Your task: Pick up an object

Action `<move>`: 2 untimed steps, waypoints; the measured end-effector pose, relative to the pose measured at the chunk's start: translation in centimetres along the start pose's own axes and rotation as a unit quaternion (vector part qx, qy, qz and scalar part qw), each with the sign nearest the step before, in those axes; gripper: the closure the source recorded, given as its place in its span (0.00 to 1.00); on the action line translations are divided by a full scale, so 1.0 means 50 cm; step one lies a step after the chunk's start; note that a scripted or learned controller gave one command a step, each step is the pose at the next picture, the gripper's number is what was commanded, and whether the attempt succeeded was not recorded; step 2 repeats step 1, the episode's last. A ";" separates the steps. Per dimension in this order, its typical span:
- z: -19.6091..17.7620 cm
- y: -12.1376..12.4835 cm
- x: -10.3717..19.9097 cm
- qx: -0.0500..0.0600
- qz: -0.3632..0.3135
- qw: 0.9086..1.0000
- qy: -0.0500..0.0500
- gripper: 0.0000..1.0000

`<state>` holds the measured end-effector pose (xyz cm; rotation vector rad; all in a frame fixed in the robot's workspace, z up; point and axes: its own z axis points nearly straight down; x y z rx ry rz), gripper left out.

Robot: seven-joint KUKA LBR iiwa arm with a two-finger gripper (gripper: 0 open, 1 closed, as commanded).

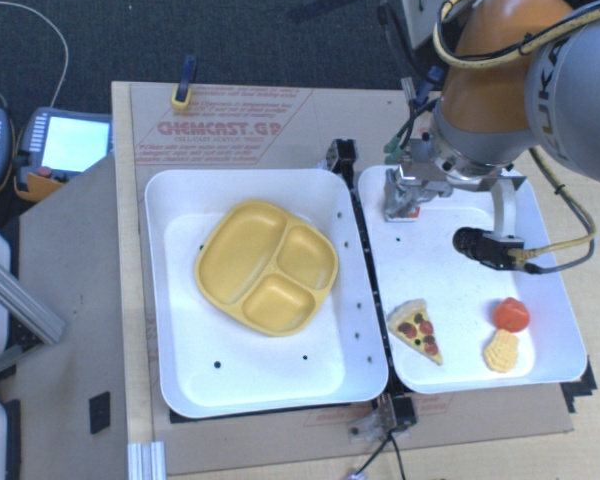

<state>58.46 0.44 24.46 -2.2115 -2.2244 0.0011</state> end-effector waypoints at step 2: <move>0.035 -0.060 0.095 0.001 0.000 1.000 0.000 1.00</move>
